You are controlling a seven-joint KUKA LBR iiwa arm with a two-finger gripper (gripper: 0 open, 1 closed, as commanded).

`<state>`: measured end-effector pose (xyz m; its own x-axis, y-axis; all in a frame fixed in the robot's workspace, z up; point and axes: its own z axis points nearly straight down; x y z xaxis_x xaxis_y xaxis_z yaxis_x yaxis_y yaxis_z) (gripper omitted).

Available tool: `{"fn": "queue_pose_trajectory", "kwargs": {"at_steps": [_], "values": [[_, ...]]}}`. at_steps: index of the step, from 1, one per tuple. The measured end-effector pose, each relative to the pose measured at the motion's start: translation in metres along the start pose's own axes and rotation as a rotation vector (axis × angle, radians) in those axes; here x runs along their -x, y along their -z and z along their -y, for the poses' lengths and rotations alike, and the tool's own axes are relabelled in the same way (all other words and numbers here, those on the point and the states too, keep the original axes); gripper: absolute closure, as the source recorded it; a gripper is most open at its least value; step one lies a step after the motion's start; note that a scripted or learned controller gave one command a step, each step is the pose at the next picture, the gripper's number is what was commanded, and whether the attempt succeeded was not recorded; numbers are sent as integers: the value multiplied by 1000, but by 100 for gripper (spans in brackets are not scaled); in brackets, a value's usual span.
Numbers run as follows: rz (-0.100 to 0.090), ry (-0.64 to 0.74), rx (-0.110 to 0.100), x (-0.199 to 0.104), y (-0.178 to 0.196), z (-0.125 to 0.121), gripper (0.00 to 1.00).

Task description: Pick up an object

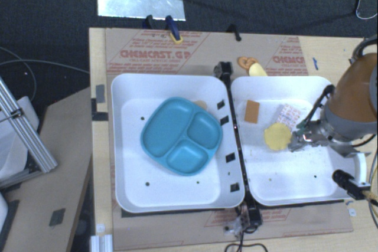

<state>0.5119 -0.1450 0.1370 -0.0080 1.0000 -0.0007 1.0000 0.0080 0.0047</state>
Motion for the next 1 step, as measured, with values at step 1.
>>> {"fn": "queue_pose_trajectory", "kwargs": {"at_steps": [1], "values": [[-2, -10, -4, 50, -43, 27, 100]]}}
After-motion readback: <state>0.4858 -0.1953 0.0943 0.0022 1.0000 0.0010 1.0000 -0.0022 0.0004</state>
